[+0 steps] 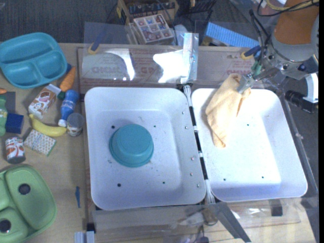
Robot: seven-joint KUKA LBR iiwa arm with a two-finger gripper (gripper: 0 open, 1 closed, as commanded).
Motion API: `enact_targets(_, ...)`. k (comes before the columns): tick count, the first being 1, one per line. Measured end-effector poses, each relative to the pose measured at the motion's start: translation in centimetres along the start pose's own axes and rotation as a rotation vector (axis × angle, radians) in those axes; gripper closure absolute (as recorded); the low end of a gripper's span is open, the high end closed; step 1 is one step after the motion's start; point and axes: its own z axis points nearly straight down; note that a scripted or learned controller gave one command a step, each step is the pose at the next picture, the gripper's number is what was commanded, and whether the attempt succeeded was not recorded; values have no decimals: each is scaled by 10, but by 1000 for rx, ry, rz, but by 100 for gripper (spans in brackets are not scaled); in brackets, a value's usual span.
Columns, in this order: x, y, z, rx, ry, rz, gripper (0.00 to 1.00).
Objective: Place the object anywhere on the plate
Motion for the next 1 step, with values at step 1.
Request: enact_targets(1, 82, 17, 4, 4, 3, -83, 100)
